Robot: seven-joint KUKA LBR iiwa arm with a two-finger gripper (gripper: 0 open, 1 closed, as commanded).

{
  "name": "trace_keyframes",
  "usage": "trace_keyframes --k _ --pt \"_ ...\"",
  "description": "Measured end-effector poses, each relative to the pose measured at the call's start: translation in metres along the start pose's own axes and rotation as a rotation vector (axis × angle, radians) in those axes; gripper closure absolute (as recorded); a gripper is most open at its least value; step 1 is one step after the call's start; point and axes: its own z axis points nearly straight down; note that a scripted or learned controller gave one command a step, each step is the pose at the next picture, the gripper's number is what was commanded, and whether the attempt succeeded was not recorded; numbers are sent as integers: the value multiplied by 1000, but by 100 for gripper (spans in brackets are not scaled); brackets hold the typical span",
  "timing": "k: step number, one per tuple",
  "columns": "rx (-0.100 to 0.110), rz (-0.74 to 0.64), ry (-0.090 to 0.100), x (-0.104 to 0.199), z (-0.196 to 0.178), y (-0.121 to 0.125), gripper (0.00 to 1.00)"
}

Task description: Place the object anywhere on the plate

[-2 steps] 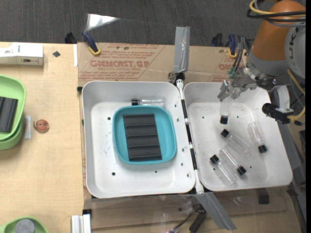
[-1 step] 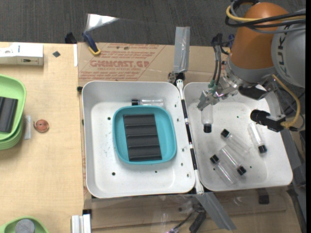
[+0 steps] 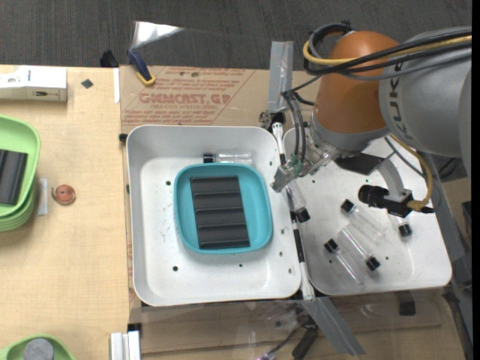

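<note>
Mia: Claw status? Open or closed?

Raj: Can't tell. It sits over the divider between the two bins, and the wrist and cables cover most of it. A capped clear vial lies just below it on the divider, slanting towards the right bin. It is touching or very close to the claw. Whether it is gripped is not readable.

Mia: Nearest stuff first, then.

Raj: At the front of the right bin is a loose cluster of vials. The clear bodies wash out against the white, so mostly the black caps show. An exact count is unclear.

Mia: Plate?

Raj: The teal plate is in the middle of the left bin, well apart from that cluster. A black ridged slab lies flat on it and covers most of the centre. Just behind the plate's far rim, against the bin's back wall, is one more clear tube, faint.

Mia: Further back?

Raj: Printed cardboard is behind the left bin. The orange band and grey arm hide the right bin's far corner. A green dish stack is cut off at the left edge.
</note>
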Motion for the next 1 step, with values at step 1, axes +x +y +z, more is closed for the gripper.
trace_keyframes --k 1 --pt "0 0 0 0 0 0 0"
